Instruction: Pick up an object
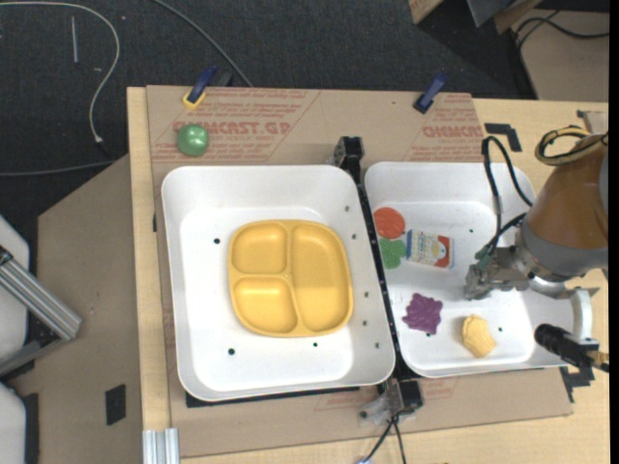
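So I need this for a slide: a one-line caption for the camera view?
Tool low in the right bin near the purple piece and yellow piece; yellow tray in the left bin.

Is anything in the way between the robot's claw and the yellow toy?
No, nothing visible. The gripper hangs over the right bin, and the yellow toy lies just below it in the picture. The purple toy sits off to the side.
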`<action>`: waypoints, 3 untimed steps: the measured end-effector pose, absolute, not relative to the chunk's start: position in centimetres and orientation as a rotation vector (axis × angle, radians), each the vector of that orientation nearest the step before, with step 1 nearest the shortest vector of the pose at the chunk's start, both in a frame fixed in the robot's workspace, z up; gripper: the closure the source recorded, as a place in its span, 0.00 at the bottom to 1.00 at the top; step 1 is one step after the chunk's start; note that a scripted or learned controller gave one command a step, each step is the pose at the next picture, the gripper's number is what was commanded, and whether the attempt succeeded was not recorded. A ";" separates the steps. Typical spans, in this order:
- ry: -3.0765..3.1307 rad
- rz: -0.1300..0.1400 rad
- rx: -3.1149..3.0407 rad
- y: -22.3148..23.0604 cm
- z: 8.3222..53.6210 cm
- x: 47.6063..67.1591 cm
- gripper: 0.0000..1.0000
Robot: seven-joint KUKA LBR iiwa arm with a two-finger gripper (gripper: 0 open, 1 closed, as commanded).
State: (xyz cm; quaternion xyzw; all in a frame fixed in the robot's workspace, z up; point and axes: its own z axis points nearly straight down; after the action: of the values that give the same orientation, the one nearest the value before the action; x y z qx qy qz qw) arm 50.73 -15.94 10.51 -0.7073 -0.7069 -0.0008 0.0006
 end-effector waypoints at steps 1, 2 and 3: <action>-2.225 -0.004 -2.224 -16.0 14.9 50.5 1.00; -2.228 -0.007 -2.225 -16.0 21.3 50.8 1.00; -2.225 -0.004 -2.222 -16.0 23.2 50.9 1.00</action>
State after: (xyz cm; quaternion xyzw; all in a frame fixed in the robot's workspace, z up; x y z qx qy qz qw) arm 50.88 -15.98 23.22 -0.7067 -0.7076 -0.0012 -0.0016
